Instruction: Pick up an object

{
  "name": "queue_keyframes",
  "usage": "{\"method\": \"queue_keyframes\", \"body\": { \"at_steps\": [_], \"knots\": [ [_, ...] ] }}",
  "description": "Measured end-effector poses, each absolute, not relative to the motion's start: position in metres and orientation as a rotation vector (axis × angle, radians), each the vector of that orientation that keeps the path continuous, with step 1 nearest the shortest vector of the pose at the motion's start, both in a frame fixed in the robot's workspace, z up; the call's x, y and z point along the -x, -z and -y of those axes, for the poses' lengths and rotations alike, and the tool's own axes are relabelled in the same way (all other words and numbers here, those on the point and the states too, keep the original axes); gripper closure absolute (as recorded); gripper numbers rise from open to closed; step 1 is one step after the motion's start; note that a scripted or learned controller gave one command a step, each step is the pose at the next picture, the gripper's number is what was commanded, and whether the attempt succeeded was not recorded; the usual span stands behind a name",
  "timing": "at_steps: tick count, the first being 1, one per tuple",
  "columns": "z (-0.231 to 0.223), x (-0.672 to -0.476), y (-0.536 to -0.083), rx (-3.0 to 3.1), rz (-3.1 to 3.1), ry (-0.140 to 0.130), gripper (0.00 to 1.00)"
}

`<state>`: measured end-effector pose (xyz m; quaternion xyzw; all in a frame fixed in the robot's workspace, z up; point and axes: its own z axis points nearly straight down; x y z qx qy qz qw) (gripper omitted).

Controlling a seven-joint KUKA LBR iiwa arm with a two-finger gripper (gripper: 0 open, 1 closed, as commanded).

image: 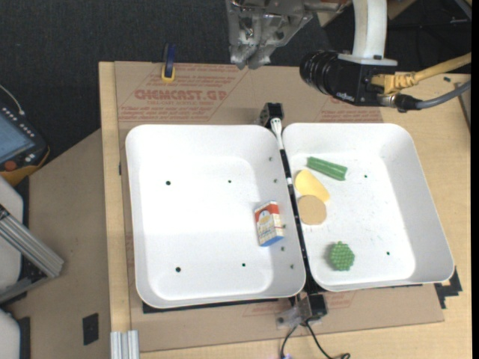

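Gripper [249, 45] hangs high beyond the far edge of the bench, above the brown board and clear of both bins; it is blurred, so I cannot tell whether it is spread or closed, and nothing is visibly held in it. Every candidate lies nearer the camera than the gripper. The small carton [269, 224] sits almost straight nearer from it, in the left bin [187, 200], close against the wall shared with the right bin [404, 200]. The green stick [327, 168], the yellow piece [311, 185] and the tan disc [312, 212] cluster nearer and to the arm's side of it, the yellow touching the disc. The green bumpy ball [341, 256] lies farthest from it, well apart from the rest. In my judgement the ball or the stick is the cleaner target: descend vertically, centred, avoiding the divider wall.
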<state>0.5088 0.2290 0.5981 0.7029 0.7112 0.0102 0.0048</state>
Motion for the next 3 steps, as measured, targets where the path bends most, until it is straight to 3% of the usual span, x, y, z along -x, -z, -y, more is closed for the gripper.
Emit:
{"method": "queue_keyframes", "body": {
  "at_steps": [3],
  "knots": [
    [-0.231,-0.510,-0.630,-2.194,-2.228,-0.048,1.00]
  ]
}}
